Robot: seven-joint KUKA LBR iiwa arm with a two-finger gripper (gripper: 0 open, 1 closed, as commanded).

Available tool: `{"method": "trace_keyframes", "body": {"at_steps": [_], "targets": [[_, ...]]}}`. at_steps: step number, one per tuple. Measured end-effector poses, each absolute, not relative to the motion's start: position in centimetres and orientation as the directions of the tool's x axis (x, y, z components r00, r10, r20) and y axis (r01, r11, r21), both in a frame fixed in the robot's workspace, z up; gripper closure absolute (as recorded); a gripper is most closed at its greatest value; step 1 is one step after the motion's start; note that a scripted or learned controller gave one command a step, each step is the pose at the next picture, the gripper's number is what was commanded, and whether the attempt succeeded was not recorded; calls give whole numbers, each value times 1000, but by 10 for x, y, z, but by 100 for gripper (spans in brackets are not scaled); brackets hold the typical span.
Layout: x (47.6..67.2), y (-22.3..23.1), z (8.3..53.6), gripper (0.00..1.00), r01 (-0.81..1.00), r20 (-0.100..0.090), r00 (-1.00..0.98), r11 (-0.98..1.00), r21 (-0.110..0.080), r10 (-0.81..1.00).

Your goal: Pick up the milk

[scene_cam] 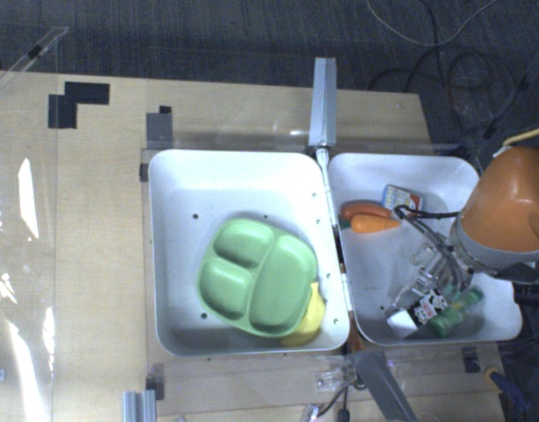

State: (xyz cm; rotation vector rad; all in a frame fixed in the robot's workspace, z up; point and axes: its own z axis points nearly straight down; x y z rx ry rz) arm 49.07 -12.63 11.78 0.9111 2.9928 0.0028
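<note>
The bench (pixel 67 262) is pale wood, with a clear sheet laid over its left part that throws back bright glare. Black tape marks (pixel 76 101) sit near its far left corner. Beyond the far edge lies dark carpet floor (pixel 207 16), with a thin cable (pixel 427 25) looping across it at the far right.

Two white bins stand side by side, parted by a metal rail (pixel 323 104). The left bin (pixel 190 192) holds a green divided tray (pixel 258 276), lying upside down and tilted, with a yellow object (pixel 311 316) peeking from under its near right edge.

The right bin (pixel 375 271) holds an orange carrot (pixel 374 224) next to a red piece (pixel 364 208) by its left wall, and a small printed packet (pixel 401 199) just beyond them. In the near right corner lies a green bottle (pixel 454 315).

The arm (pixel 508 209), its orange band uppermost, reaches in from the right. Its claw (pixel 425 299) is lowered over the near right part of the right bin, above a small white carton, the milk (pixel 403 321), which lies on the bin floor just left of the green bottle. How far the claw is parted cannot be told, nor whether it touches the milk.
</note>
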Motion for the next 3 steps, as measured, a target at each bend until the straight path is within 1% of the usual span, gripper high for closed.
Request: {"method": "trace_keyframes", "body": {"at_steps": [1,2,3], "targets": [[493,-125,128,100,558,-15,-830,830,9,558],[490,-51,244,100,691,-9,-723,723,7,691],[489,-108,185,100,345,-5,-938,938,2,345]]}}
